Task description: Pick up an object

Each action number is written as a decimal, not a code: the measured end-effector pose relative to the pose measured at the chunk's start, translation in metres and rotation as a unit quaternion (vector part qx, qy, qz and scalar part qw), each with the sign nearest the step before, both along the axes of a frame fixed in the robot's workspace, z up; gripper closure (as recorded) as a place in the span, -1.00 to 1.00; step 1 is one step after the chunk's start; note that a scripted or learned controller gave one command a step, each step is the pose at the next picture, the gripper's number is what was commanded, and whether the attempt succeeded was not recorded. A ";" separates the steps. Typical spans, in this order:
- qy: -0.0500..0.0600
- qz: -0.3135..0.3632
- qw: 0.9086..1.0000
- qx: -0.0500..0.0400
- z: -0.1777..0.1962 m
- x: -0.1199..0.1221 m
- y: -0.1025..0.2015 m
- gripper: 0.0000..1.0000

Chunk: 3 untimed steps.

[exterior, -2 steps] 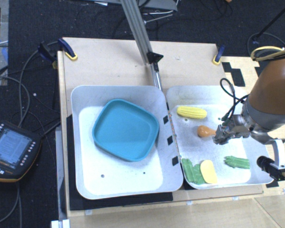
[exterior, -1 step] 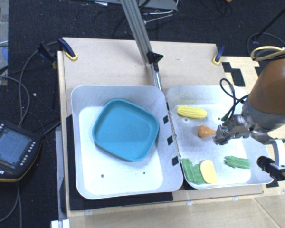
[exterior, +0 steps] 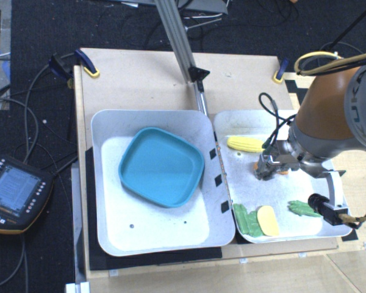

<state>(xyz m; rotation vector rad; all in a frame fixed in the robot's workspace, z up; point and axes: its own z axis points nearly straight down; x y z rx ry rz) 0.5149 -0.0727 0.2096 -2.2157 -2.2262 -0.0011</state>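
The arm (exterior: pixel 338 112) is showing a bulky grey casing with a broad orange band (exterior: pixel 320 102) wrapping it above the wrist. Black cables (exterior: pixel 274 112) are looping at ten o'clock from the wrist, running toward the dark metal gripper (exterior: pixel 265 170).

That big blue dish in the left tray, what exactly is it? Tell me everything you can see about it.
The blue plate is a square dish with rounded corners and a raised rim around a flat, shallow middle. It looks like smooth plastic, a plain turquoise blue all over, with nothing lying in it. It sits right side up but turned at an angle to the bin's walls, in the upper middle of the left white bin, resting on the bin's floor. Nothing else touches it.
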 end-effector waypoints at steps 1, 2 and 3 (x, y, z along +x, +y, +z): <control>0.000 0.000 1.000 0.000 0.015 0.007 0.057 1.00; 0.001 0.000 1.000 0.000 0.009 0.011 0.109 1.00; 0.000 0.001 1.000 0.000 0.019 0.017 0.170 1.00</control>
